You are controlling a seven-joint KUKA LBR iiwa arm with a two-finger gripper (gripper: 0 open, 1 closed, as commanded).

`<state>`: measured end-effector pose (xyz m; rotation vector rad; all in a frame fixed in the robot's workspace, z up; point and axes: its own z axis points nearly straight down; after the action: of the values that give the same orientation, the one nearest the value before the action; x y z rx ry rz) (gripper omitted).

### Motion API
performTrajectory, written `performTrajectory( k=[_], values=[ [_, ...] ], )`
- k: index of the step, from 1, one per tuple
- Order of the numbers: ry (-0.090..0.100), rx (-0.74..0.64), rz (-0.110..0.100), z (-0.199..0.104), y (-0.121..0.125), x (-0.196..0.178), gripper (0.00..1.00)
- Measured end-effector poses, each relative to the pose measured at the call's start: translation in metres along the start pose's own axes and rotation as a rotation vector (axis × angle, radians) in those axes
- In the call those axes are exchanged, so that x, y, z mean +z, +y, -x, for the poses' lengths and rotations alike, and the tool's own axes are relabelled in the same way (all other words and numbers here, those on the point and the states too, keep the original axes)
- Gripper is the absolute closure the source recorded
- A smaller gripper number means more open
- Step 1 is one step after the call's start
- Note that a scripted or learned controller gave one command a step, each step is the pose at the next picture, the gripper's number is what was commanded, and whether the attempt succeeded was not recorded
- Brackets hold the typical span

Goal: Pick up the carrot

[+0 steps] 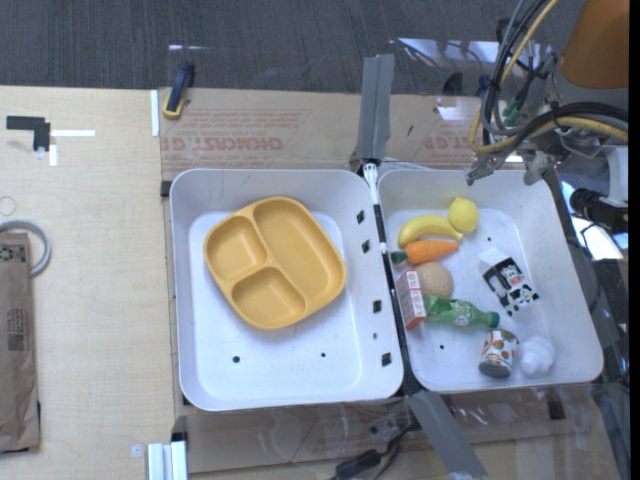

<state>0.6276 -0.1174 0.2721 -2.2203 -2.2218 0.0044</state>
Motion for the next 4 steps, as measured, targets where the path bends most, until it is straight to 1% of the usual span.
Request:
performTrajectory(
  k=[1,2,3,4],
  values=[
    [0.0,0.166,0.0,0.018,-0.01,0.049,0.0],
    [-0.001,0.1,0.017,-0.011,0.009,0.164,0.0],
    [0.003,0.239,0.028,-0.013,-0.04,0.169,0.0],
    [-0.001,0.353,0.001,-0.042,-0.024,0.081,0.0]
  ],
)
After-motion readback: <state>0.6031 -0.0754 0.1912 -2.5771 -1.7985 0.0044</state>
